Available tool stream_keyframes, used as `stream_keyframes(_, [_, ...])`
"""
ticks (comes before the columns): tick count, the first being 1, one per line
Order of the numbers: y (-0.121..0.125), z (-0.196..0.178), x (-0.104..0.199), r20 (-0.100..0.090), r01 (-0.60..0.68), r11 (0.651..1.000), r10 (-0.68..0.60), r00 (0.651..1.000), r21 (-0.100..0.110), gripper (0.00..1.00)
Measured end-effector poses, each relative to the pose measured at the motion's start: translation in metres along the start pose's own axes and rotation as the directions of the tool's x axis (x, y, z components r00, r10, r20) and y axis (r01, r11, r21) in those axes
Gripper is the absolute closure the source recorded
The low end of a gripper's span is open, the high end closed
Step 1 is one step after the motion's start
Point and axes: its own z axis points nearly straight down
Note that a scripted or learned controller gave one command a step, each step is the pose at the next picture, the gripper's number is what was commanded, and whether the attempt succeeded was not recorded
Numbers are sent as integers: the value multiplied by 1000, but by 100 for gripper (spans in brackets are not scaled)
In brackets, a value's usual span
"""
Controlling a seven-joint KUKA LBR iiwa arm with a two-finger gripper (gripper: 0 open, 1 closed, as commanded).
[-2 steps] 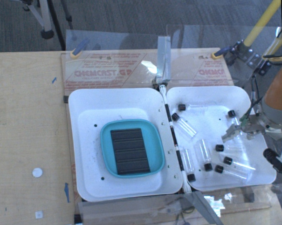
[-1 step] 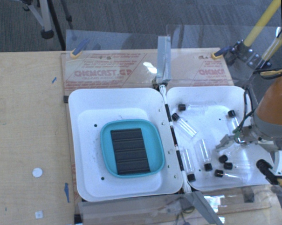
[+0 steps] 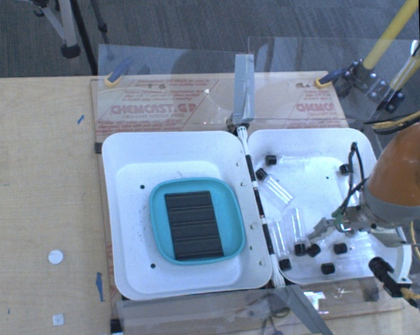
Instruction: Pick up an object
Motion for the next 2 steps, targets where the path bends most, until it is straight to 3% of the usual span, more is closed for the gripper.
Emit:
stream_keyframes(1, [63,8,-43,4,-3,1000,3,1000,-9,0])
stream_keyframes(2, [28,6,29,1,22,1000,-22,1000,-2,0])
